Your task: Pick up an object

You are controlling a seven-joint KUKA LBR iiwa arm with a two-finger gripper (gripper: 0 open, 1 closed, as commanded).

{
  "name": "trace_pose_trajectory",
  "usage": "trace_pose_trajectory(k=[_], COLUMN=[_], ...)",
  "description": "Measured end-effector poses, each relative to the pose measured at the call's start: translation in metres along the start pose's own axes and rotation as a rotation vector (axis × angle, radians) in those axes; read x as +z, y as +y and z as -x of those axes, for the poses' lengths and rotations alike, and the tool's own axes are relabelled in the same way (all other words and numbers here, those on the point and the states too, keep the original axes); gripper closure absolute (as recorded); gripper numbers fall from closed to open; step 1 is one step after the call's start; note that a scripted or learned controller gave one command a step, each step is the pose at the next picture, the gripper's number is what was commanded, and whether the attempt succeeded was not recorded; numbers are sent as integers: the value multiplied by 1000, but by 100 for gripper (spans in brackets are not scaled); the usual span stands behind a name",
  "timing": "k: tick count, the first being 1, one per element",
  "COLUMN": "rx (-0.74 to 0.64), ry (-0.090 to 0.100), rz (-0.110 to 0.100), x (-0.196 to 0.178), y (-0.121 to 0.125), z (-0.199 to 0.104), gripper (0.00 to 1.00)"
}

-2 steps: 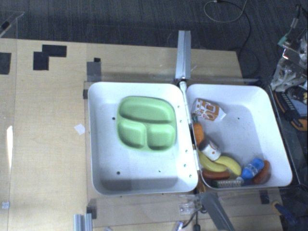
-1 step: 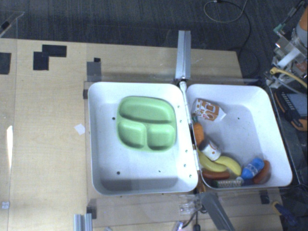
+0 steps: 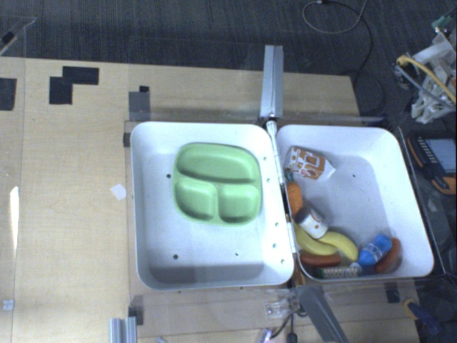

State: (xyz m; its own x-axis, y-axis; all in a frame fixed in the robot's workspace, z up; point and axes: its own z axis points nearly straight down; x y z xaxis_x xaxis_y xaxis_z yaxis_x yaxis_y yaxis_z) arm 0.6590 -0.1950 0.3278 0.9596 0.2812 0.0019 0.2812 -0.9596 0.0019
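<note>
We see the graspable things crowded in the right bin [image 3: 400,156]: a small carton [image 3: 308,163] near its upper left, and a banana [image 3: 328,244], an orange carrot-like piece [image 3: 293,196] and a blue bottle [image 3: 373,251] heaped along its near left corner. The banana's long axis runs roughly left to right along the bin's near wall. The left bin [image 3: 143,213] holds a green divided tray [image 3: 217,182]. The gripper's state we cannot tell; reaching from the right, the right bin lies nearer.
</note>
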Motion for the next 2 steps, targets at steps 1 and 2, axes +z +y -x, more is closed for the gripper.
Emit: trace_pose_trajectory(k=[1,2], rx=[74,10], ry=[0,-1], rz=[0,-1], x=[-1,23], y=[8,-1], z=[3,34], gripper=[100,100])
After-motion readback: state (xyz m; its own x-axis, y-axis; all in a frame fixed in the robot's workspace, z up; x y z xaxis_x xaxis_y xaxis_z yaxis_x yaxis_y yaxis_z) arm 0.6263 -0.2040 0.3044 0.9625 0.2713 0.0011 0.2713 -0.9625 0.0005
